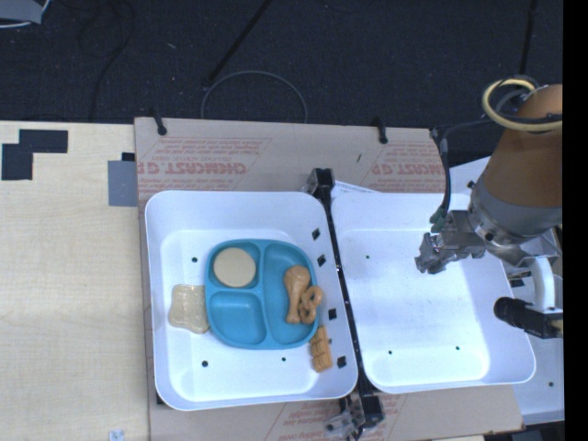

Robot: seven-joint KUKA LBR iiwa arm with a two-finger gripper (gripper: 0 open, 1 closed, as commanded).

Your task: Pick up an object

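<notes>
Camera view: fingers [430,263], state unclear, over right bin [432,356], well apart from tray [241,318].

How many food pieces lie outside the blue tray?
2. A pale piece lies against the blue tray's left edge; a brown piece lies at its lower right corner. None seems hidden.

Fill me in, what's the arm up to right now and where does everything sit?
The arm's gripper hangs over the right bin, with nothing visibly between its fingers. All the objects sit in the left bin: a blue divided tray holding a round tan piece and a pretzel-like brown piece, a pale flat piece by the tray's left edge, and a small brown piece at its lower right. Nothing looks picked yet.
</notes>
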